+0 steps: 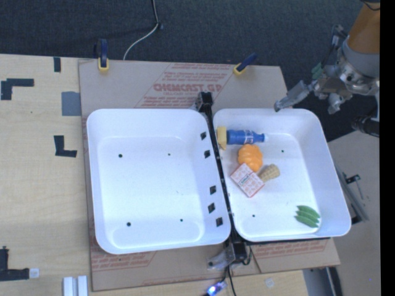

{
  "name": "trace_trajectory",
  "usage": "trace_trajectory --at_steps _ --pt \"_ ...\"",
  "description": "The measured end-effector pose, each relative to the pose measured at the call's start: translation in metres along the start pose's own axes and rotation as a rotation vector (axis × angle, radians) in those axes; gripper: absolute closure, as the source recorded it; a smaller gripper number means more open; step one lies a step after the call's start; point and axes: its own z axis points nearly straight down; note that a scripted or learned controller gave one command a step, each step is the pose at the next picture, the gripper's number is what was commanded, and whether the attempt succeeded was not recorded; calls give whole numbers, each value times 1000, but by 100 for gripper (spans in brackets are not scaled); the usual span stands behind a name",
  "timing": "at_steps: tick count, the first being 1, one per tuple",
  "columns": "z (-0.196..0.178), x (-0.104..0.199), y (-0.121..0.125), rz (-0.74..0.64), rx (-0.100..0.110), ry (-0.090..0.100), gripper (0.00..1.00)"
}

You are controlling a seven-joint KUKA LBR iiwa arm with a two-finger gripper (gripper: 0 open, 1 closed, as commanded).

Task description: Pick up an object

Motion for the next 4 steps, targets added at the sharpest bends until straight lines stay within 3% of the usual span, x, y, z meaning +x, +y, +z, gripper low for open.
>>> trace_trajectory --at_steps 1,2,3,4 --pt "95 7 -56 2 13 4 0" --pt "162 41 -13 -4 3 1 0" --pt "182 77 -26 4 0 -5 0" --pt "189 58 -25 2 1 -1 0"
